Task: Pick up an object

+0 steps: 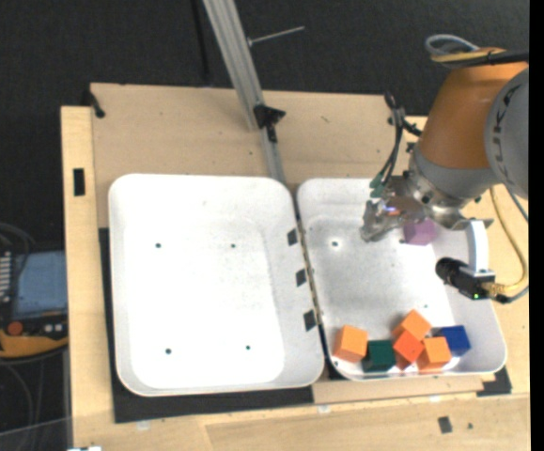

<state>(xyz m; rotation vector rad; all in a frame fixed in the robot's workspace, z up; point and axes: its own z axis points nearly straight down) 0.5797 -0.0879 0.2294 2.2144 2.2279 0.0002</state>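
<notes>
Overhead slant view of the surface (206,130) with two shallow white bins side by side. My arm (469,130), grey with an orange band, enters from the right and hangs over the far part of the right bin (347,280). My pincer (381,222) sits low over that bin's white floor, near its far left corner. Its metal parts blur together against the wrist housing, so I cannot tell how wide it stands or whether anything is in it. A pale purple block (421,232) lies just beside the pincer on its right, partly covered by my wrist; whether the two touch I cannot make out.

The other candidate objects cluster along the near rim of the right bin: an orange block (351,342), a dark green block (380,355), a red-orange block (408,346), a second orange block (414,324) behind it, a third orange block (435,352), and a blue block (455,338). They are packed close, several touching, and well apart from the pincer.

A black fitting with cable (464,277) hangs off my arm above the bin's right side. The middle of the right bin's floor is open. The left bin (206,280) shows bare white floor with a few dark specks. A grey slanted post (239,54) rises from the far edge between the bins.
</notes>
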